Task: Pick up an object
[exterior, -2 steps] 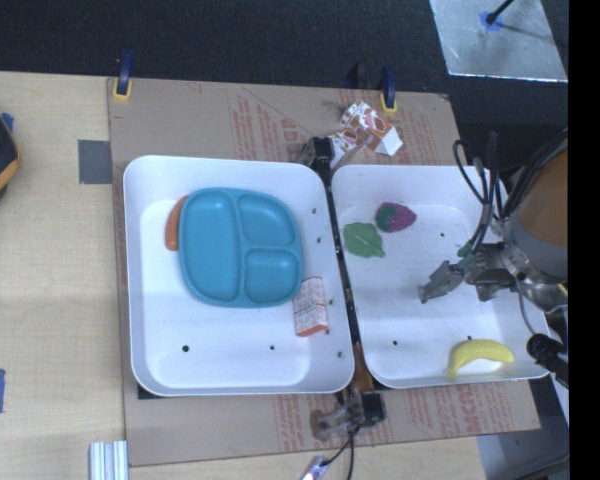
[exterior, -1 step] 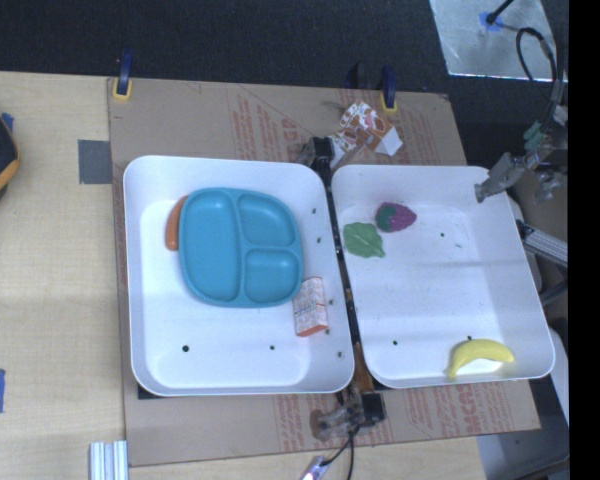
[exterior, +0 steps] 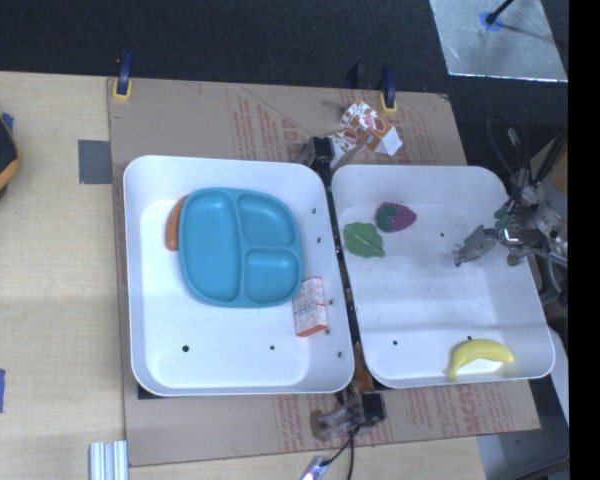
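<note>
At right bin (exterior: 430, 368) edge, tool (exterior: 477, 246) blurred; arm cut off.

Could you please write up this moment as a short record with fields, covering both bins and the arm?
left bin: blue divided plate, an orange item tucked under its left edge, a small printed packet at its lower right
right bin: green leaf-shaped toy, purple toy beside it, yellow banana at the near edge
gripper: over the right bin's right side, nothing seen between its fingers
outside the bins: a crumpled wrapper behind them on the cardboard
task state: no object picked up yet
</note>
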`<state>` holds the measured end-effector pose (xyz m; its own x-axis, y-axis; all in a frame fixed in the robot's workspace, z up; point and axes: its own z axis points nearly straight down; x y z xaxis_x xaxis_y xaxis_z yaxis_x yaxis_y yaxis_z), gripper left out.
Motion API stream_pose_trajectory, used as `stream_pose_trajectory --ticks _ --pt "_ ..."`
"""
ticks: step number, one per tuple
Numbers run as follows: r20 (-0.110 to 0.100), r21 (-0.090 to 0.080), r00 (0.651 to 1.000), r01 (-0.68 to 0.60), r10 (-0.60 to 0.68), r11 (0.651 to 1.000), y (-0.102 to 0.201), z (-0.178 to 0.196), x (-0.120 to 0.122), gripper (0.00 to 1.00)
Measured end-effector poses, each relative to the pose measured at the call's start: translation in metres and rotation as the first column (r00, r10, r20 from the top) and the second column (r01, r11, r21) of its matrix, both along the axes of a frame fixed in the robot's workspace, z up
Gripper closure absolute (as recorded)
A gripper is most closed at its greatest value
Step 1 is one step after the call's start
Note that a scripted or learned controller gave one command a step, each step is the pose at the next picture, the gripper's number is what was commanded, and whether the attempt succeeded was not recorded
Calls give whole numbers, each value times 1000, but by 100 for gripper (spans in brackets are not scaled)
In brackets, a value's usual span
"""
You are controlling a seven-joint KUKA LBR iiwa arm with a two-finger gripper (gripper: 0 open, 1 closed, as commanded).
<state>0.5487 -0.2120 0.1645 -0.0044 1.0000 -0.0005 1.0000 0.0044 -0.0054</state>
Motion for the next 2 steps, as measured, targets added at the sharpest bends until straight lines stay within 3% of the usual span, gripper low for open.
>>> stream_pose_trajectory --ticks 1,2 --pt "5 1 1000 1 -1 1000 0 22 71 0" --pt "3 0 1000 1 -1 1000 0 61 -25 0"
